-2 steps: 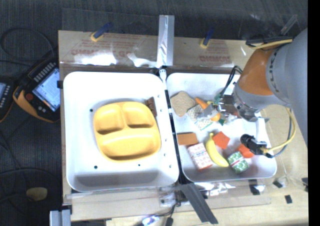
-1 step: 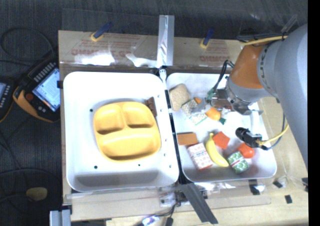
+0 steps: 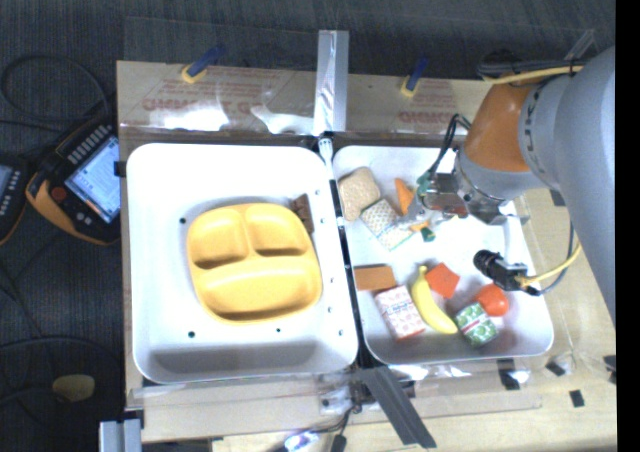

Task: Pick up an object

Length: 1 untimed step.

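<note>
A handheld control pendant (image 3: 88, 183) with a lit blue screen lies on the dark floor left of the bench; its screen text is too small to read. The brown board along the back of the bench (image 3: 230, 100) carries faint red printing that cannot be read, and two blue-and-yellow clamps (image 3: 203, 63) grip its far edge.

The left bin (image 3: 150, 330) holds a yellow three-compartment tray (image 3: 254, 260), tilted slightly, with bare white floor on all sides. A small brown item (image 3: 302, 210) touches the tray's upper right corner, against the wall shared by the bins.

The right bin (image 3: 530, 335) holds the candidate objects. A tan bread-like piece (image 3: 357, 192) lies at the upper left, and just beside it a patterned packet (image 3: 381, 216). A brown block (image 3: 372, 277) lies above a red-and-white carton (image 3: 400, 313); the carton's print is illegible. A banana (image 3: 432, 304) lies beside a red block (image 3: 443, 280). A green-and-white can (image 3: 477, 325) touches a tomato-like red item (image 3: 492, 300). An orange carrot-like piece (image 3: 403, 194) lies near the gripper.

The arm (image 3: 560, 130) enters from the right, orange band uppermost. The gripper (image 3: 432, 212) points down over the bin's upper middle, beside a white-and-green item (image 3: 400, 234). Jaw state: cannot be determined. The bin's upper right corner offers open floor.
</note>
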Each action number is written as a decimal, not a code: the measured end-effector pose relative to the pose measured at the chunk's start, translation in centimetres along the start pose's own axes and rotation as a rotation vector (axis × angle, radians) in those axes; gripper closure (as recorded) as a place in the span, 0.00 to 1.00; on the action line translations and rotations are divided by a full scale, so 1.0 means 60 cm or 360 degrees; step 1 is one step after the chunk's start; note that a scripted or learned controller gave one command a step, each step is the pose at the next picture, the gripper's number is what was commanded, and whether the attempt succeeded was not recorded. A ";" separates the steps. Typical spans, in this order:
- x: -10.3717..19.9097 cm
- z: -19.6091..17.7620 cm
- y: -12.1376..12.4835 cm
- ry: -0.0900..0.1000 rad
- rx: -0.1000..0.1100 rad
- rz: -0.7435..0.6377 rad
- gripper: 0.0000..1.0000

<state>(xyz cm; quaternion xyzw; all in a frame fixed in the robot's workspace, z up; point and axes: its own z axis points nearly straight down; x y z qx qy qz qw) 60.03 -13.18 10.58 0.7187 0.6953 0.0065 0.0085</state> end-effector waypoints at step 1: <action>0.126 -0.168 -0.026 0.0002 0.0038 0.0004 1.00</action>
